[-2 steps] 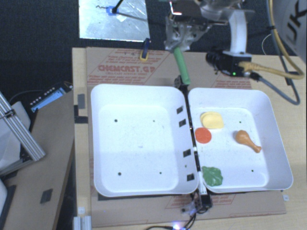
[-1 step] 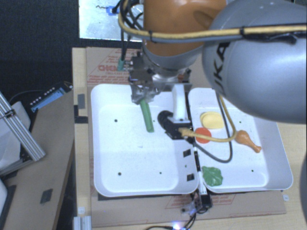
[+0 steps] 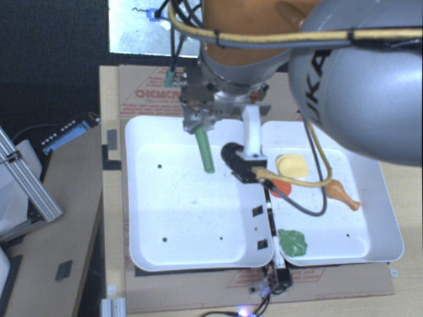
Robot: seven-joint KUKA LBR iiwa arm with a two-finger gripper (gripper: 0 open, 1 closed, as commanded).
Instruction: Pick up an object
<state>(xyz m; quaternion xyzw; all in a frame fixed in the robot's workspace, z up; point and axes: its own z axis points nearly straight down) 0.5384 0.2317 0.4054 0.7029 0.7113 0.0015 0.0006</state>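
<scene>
1. My gripper [image 3: 200, 128] hangs over the left bin [image 3: 152, 243], clamped on the top of a green stick [image 3: 205, 152].
2. The stick slants down, its lower end near the bin floor.
3. The right bin [image 3: 377, 243] holds yellow [image 3: 292, 166], red [image 3: 282, 187], orange [image 3: 344, 194] and green [image 3: 292, 242] items.

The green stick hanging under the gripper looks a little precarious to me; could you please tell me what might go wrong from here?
1. The green stick seems caught only by its top end at the gripper and hangs at a slant over the left bin, so it may slip out or swing as the arm moves.
2. The yellow cable loops low over the right bin, close to the orange-red piece and the yellow piece, and could drag them.
</scene>
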